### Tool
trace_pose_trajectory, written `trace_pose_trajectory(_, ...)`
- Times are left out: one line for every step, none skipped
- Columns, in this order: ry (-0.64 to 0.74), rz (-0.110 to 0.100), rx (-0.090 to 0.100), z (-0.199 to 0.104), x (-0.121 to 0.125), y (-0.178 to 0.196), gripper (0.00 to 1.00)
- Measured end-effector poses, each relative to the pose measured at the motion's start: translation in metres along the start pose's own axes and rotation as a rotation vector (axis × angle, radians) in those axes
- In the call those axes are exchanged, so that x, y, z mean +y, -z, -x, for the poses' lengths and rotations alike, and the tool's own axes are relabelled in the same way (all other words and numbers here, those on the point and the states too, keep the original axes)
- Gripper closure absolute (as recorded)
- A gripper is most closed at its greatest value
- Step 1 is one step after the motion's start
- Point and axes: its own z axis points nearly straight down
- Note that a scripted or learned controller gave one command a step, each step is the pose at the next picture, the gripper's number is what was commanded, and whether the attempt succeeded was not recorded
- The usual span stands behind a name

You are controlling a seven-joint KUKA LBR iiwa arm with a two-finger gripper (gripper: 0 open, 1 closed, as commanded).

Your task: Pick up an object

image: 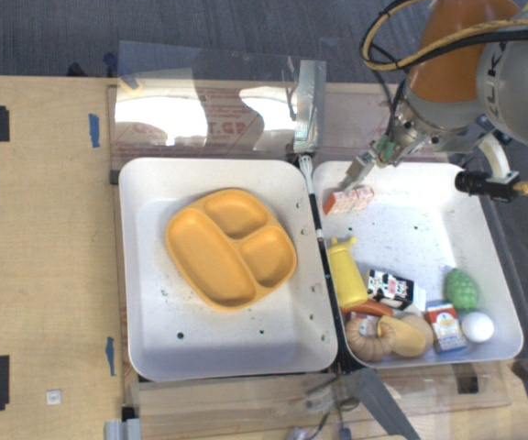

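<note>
The arm reaches in from the right, its gripper [363, 165] low over the right bin's [429, 183] far-left corner, just above a small red-and-white packet [348, 200] — whether the jaws are wide, narrow or touching it, I cannot tell. A yellow bottle [345, 273] lies nearer. The left bin [145, 246] holds an orange divided plate [230, 247].
</note>
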Motion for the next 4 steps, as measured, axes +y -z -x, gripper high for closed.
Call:
trace_pose_trajectory(-0.334, -0.007, 0.002, -0.021, 0.011, -0.004, 0.00)
trace_pose_trajectory(-0.388, -0.011, 0.005, -0.063, -0.033, -0.004, 0.00)
trace_pose_trajectory(-0.388, -0.011, 0.005, -0.062, -0.033, -0.004, 0.00)
trace_pose_trajectory(-0.273, -0.012, 0.007, -0.110, -0.053, -0.004, 0.00)
